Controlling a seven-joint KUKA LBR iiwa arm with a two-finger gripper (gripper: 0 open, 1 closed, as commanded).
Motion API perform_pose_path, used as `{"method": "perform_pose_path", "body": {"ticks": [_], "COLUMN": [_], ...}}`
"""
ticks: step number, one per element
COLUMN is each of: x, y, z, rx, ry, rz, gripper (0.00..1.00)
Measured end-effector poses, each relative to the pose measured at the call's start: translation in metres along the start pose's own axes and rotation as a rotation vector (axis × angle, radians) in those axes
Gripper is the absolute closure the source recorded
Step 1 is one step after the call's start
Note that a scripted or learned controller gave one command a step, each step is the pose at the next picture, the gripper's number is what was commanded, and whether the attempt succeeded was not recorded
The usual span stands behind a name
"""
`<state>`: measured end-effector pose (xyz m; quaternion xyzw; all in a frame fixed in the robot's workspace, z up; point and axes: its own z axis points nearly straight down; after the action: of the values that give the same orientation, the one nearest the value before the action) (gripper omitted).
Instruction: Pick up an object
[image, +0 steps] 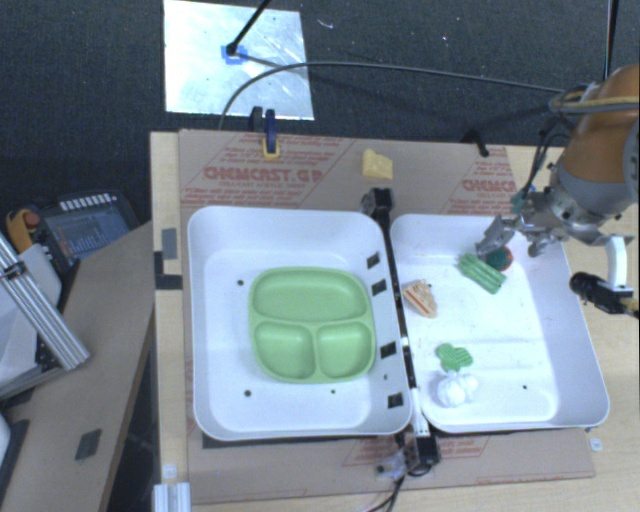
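Observation:
Several small objects lie in the right bin. A green ridged piece sits near its back, with a small red thing touching its far end. A tan sandwich wedge lies by the bin's left wall. A green-and-white toy rests near the front. My gripper hangs over the back of this bin, just above and right of the green ridged piece. Its fingers stand apart and hold nothing.
The left bin holds a green divided plate. A black divider with clips runs between the bins. A yellow block lies on the cardboard behind them. The arm's orange band rises at the right edge.

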<state>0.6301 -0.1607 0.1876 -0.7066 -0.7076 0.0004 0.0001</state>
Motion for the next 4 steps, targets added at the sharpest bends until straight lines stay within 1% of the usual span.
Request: {"method": "perform_pose_path", "body": {"ticks": [1,2,3,4], "x": [-0.002,-0.003,0.004,0.006], "y": [0.0,0.002,0.01,0.017], "z": [0.062,0.047,-0.002,-0.066], "rx": [0.002,-0.006,-0.007,-0.009], "ry": [0.001,-0.001,-0.001,-0.002], "rz": [0.0,0.0,-0.004,-0.005], "gripper": [0.0,1.0,1.0,1.0]}}
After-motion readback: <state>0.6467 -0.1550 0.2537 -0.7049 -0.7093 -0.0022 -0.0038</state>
